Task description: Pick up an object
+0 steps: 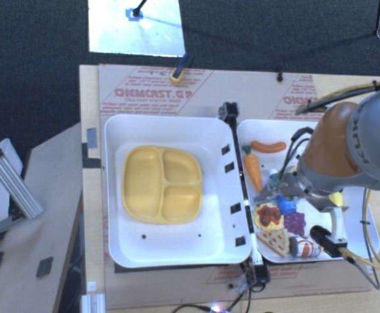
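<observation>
Because the arm [347, 145] reaches in from the right and bends down over the right-hand bin [366, 230], the claw [283, 191] is placed low among the toy foods heaped there, which is judged to be where a pick is meant to be made. Whether the claw is apart or together cannot be told, since its tip is lost among the items beneath the wrist.

Just below the claw a blue block [286, 207] is seen, and beside that a round pizza piece [267, 216] and a bunch of purple grapes [295, 223]. Further below, a sandwich wedge [275, 241] and a small can [303, 247] lie near the bin's front wall. To the claw's left a carrot [253, 171] is laid lengthwise, and above the claw a sausage [268, 147] rests near the back wall. No item can be seen lifted or gripped, so the pick is judged not yet done.

Well to the claw's left, the other bin [121, 246] carries a yellow divided plate [162, 184].

On the protective sheet [154, 93] covering the desk [89, 83], red lettering is printed; "CHEMCAST" can be read, followed by what looks like "GP", with smaller lines too fine to read.
</observation>
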`<state>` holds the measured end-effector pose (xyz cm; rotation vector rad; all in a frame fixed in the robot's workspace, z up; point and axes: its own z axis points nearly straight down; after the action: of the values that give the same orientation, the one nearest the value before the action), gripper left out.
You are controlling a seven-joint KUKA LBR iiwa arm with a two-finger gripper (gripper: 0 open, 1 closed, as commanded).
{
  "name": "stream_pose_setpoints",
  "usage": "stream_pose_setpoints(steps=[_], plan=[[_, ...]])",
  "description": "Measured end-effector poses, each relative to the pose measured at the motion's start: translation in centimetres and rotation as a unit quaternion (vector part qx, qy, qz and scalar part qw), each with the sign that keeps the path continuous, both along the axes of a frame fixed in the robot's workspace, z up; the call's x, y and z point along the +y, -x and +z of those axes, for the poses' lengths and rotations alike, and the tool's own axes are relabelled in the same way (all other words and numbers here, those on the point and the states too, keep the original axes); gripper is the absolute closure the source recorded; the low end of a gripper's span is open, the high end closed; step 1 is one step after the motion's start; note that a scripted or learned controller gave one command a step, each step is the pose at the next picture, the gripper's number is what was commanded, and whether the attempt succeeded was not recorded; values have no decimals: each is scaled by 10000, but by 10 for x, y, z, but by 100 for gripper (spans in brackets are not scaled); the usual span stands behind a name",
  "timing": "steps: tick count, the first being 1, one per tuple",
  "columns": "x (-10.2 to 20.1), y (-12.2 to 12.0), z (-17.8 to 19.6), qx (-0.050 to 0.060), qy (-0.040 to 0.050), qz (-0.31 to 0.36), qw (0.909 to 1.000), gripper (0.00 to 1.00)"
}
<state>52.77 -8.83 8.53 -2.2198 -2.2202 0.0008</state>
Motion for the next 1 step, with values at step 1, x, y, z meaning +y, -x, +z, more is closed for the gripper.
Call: stream_pose_setpoints(steps=[1], plan=[[0, -2, 14, -29, 2, 9, 10000, 100]])
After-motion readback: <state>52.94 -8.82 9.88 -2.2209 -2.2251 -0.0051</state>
